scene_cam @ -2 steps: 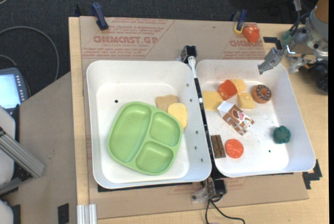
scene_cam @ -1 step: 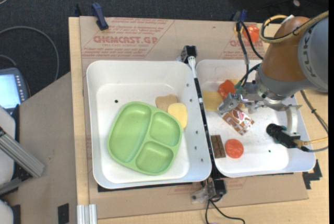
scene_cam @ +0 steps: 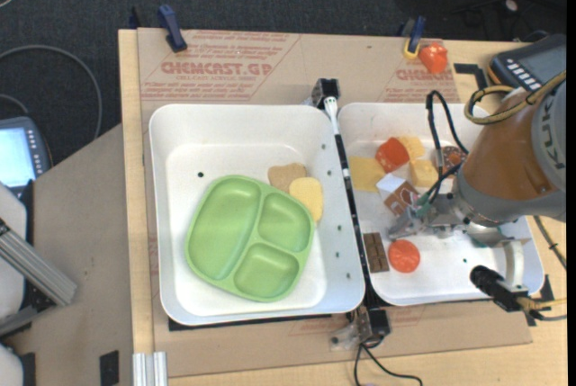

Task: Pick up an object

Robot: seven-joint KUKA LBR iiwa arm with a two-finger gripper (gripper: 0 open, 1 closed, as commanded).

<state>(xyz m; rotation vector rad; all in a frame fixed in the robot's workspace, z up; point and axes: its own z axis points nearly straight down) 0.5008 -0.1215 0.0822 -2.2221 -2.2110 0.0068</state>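
Hand (scene_cam: pixel 416 218) low in right bin (scene_cam: pixel 450 285), among the food pieces; grip state cannot be told. Red tomato (scene_cam: pixel 404 256) lies just below the hand, toward the bin's near-left corner.

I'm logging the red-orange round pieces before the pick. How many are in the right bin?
2. One red-orange piece lies near the bin's top middle among yellow pieces; another sits near the front, beside a brown bar. The arm may hide more.

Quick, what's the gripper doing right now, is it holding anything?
Gripper: low in the right bin among the toy food; grip state cannot be told.
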